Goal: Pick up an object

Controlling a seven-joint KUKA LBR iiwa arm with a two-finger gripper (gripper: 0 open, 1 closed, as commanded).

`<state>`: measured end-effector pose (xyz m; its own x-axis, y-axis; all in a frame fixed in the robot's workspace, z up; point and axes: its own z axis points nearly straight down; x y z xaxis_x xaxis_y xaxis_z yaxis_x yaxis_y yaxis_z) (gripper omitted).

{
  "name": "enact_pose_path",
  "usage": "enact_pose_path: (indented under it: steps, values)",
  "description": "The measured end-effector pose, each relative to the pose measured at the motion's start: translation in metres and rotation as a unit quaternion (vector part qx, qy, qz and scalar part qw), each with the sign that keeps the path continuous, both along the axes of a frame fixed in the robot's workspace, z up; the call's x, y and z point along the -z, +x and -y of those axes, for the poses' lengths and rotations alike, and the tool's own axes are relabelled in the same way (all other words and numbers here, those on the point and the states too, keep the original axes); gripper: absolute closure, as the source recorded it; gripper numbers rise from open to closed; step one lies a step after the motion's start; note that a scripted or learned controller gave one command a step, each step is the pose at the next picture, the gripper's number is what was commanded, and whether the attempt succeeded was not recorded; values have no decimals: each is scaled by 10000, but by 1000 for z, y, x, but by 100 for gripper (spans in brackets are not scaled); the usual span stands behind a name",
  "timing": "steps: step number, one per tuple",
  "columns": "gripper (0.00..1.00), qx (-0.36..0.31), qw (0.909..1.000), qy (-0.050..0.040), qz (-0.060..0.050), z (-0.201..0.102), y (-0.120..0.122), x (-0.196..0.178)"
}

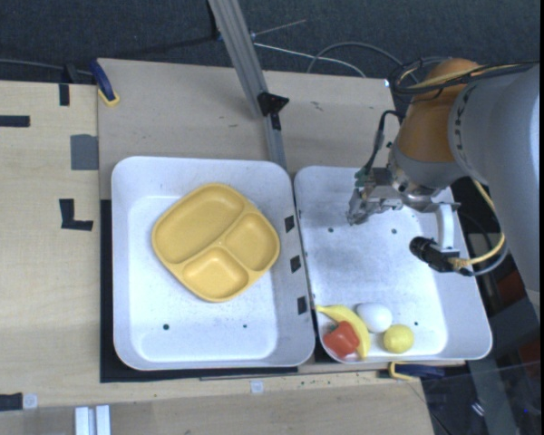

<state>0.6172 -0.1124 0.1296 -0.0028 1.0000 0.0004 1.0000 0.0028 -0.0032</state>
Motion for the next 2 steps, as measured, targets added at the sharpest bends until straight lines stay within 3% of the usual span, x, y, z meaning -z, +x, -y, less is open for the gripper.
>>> enact_pose_path:
  steps: [1, 2]
  values:
    - [100, -1, 10000, -4, 41, -6, 1, -62]
    - [100, 4, 10000, -1, 24, -6, 2, -85]
